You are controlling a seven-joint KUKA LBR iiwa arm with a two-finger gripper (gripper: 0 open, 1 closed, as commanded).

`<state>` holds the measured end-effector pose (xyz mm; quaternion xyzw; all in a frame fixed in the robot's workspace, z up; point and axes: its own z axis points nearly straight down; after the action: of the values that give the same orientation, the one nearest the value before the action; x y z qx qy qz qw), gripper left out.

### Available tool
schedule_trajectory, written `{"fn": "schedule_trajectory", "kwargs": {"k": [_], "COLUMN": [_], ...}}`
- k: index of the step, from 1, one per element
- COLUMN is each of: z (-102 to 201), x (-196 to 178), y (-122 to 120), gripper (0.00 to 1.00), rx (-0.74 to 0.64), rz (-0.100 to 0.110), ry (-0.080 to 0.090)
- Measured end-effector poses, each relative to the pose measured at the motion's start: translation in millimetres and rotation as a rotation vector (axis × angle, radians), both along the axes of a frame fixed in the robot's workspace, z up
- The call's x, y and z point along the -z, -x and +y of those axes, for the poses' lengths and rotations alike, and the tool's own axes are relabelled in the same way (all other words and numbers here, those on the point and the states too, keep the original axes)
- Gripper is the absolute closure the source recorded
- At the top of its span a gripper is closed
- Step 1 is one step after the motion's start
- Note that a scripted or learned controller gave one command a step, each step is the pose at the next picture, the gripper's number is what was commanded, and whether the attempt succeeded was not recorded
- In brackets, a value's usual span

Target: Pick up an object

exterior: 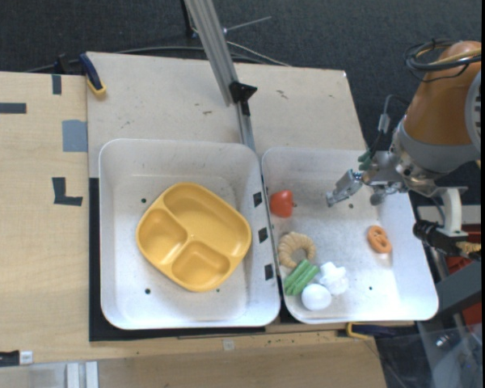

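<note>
Tool point(345, 191) hovers over the right bin point(404, 285), nothing held.
Whether it is apart cannot be told; the red tomato toy point(281, 203) looks light, smooth; grip its middle.

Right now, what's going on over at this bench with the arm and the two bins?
A KUKA arm reaches in from the right, its gripper over the upper part of the right bin, with nothing seen between its fingers. Nothing looks picked up yet. In that bin lie a red tomato-like toy, an orange pretzel-shaped piece, a tan ring, a green piece and some white objects. The left bin holds a yellow divided plate.
</note>
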<state>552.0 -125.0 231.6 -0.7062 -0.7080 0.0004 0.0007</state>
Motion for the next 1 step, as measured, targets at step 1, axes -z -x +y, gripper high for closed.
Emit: {"fn": "schedule_trajectory", "kwargs": {"k": [1], "z": [-0.1], "x": [-0.1], "y": [0.0], "gripper": [0.00], "rx": [0.000], "rz": [0.000], "ry": [0.000]}}
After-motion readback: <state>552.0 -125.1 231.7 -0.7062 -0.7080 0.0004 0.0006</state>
